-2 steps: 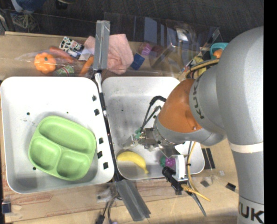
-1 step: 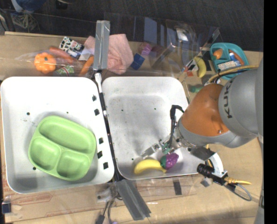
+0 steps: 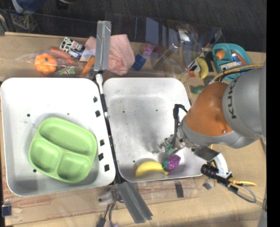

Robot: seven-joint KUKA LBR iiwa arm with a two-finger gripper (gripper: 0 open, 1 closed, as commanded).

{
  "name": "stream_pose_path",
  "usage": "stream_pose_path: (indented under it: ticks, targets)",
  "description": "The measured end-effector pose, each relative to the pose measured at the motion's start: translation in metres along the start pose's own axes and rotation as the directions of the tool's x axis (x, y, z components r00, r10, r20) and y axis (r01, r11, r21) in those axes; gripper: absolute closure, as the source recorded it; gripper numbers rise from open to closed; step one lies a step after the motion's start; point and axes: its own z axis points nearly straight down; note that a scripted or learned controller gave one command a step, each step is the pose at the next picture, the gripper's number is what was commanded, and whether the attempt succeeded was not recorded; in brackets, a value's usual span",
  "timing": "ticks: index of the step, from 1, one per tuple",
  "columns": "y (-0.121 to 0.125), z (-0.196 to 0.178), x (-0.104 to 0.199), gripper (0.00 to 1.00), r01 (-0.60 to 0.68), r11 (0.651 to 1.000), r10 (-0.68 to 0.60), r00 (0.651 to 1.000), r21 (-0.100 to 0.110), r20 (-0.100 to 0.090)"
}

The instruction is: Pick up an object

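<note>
**Right bin, near corner: pincer over fruit**

Pincer (image 3: 168,147): low in the right bin (image 3: 140,103), just above a purple toy (image 3: 171,162); whether its grip is open or closed, I cannot tell. Banana (image 3: 150,169): lying at the near wall, touching the purple toy's left. Left bin (image 3: 17,108): green divided tray (image 3: 63,148).

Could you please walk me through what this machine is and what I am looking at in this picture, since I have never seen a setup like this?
This is one camera fixed above a bench, looking down at a slant. The grey and orange shape is a robot arm reaching in from the right. Its gripper hangs low over the right bin, just above a purple toy and beside a yellow banana. I cannot tell whether it holds anything. The left bin holds a green divided plate. Spare toys lie along the far edge.
</note>
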Motion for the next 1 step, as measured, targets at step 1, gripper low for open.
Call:
stream_pose_path:
  ticks: [1]
  targets:
    - [0.0001, 0.0, 0.0001, 0.0, 0.0, 1.0, 0.0, 1.0, 0.0, 0.0]
